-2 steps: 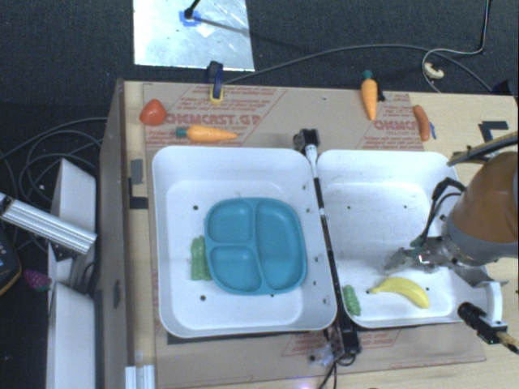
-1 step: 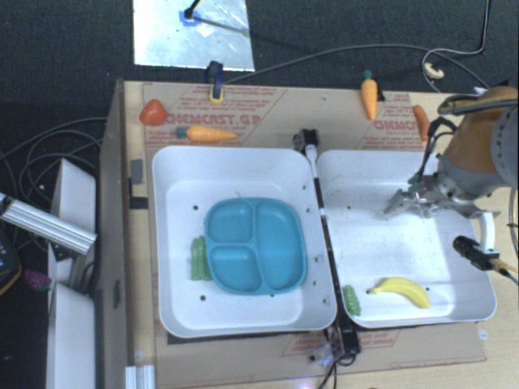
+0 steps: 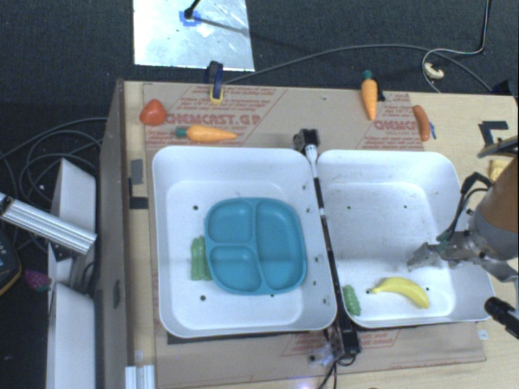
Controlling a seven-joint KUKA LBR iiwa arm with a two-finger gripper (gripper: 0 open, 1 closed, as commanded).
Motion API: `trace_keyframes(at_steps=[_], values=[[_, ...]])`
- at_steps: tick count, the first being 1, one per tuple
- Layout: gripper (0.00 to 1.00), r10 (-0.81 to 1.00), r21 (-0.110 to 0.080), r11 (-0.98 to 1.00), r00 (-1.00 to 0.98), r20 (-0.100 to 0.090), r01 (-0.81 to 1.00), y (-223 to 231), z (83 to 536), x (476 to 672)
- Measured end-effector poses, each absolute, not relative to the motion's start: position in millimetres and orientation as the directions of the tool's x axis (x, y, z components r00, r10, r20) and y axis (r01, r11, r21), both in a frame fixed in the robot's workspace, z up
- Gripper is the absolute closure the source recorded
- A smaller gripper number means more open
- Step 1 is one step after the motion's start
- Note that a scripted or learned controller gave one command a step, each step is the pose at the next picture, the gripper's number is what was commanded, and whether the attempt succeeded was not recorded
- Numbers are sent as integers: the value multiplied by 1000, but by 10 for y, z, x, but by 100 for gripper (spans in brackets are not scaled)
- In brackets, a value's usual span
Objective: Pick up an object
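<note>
A yellow banana [image 3: 402, 290] lies near the front of the right bin [image 3: 381, 177]. A small green pod [image 3: 350, 300] rests in that bin's front left corner. My gripper [image 3: 423, 256] hangs low at the bin's right side, just above and to the right of the banana, with nothing seen in it. In the left bin [image 3: 235, 164] sits a blue divided plate [image 3: 255, 245], and another green pod [image 3: 198, 258] lies along its left side.
On the bench behind the bins lie toy carrots [image 3: 207, 134] [image 3: 370, 96] [image 3: 422, 121] and a red vegetable [image 3: 152, 112]. A clamp [image 3: 215, 81] stands at the bench's back edge. A black divider [image 3: 322, 217] runs between the bins.
</note>
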State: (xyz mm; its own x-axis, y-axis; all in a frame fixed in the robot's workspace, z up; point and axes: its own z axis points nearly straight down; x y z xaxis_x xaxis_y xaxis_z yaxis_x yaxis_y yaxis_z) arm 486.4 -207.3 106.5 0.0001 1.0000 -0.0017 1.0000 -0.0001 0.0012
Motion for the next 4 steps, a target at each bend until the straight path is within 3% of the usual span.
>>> trace_keyframes(at_steps=[1,2,3,4], values=[[0,1000,2,4,-4,1,1000,-1525,842,5573],[0,1000,6,5,-5,-2,1000,-1721,1191,6450],[0,1000,3,2,-2,-1,1000,-1624,1518,5731],[0,1000,1,1,-1,0,1000,-1491,843,5248]])
